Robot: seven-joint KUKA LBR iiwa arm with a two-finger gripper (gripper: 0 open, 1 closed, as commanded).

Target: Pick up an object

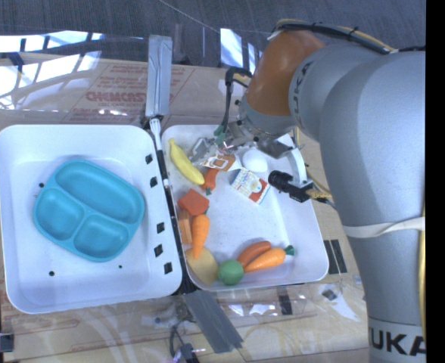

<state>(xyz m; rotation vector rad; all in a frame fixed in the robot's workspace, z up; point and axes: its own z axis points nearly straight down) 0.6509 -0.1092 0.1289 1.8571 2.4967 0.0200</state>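
A grey robot arm (359, 142) is reaching from the right into the right bin (306, 237), its gripper (221, 144) hanging low at the far end beside a toy banana (185, 162). Whether it is gripping anything cannot be told. Toy carrots (264, 257), a green ball (231, 271) and small cartons (250, 185) are lying nearby. A blue divided plate (88, 210) is sitting in the left bin (26, 278).
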